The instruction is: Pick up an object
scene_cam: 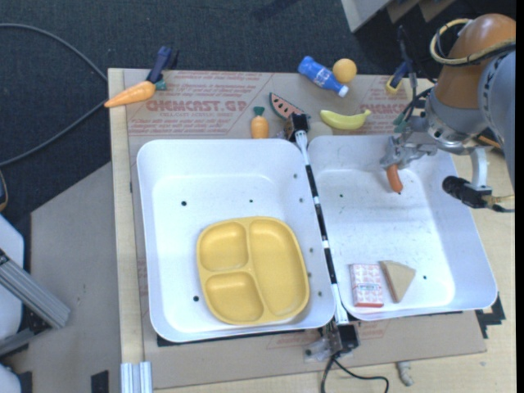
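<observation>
Pincer (396, 164) at the end of the grey arm (467, 105) sits over the back of the right bin (458, 219), and a small orange sausage (395, 179) hangs from it, tilted, its upper end pinched between the fingers and its lower end toward the bin floor. Whether that lower end touches the floor cannot be told.

Toward the front of the same bin lie a red-and-white packet (367, 285) and a tan wedge (399, 280), the two touching side by side, well apart from the sausage.

In the left bin (164, 187) a yellow tray (251, 268) with three compartments lies flat toward the front.

Behind the bins, on the cardboard-covered table (205, 105), a row of toys lies loose. A carrot (131, 95) rests at the far left corner beside a blue clip (160, 62). A smaller carrot (259, 125) stands just behind the left bin's rim, with a watermelon slice (282, 106) close by on its right. A banana (345, 119) lies just behind the right bin, and farther back a blue bottle (321, 75) lies on its side next to an orange ball (345, 70). A second blue clip (399, 75) sits at the back edge near the arm.

A black cable (49, 47) curves over the dark floor at the left.
</observation>
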`<act>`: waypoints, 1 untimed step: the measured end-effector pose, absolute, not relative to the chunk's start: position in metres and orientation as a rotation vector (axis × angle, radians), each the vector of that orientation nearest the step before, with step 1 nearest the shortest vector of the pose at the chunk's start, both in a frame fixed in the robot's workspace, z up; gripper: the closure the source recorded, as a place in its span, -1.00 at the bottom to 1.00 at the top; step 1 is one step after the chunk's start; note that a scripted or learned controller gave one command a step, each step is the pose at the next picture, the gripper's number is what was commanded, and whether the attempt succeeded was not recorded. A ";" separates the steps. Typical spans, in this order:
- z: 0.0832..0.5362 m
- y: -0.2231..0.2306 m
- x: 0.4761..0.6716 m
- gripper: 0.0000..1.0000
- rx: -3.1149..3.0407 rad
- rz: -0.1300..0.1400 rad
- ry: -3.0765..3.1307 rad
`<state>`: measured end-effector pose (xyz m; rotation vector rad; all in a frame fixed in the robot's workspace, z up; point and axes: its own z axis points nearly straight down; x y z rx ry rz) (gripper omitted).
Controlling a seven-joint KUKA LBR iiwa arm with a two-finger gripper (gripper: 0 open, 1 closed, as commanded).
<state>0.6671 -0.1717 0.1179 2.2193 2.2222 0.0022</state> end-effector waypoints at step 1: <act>0.132 -0.102 0.645 1.00 2.221 0.001 2.224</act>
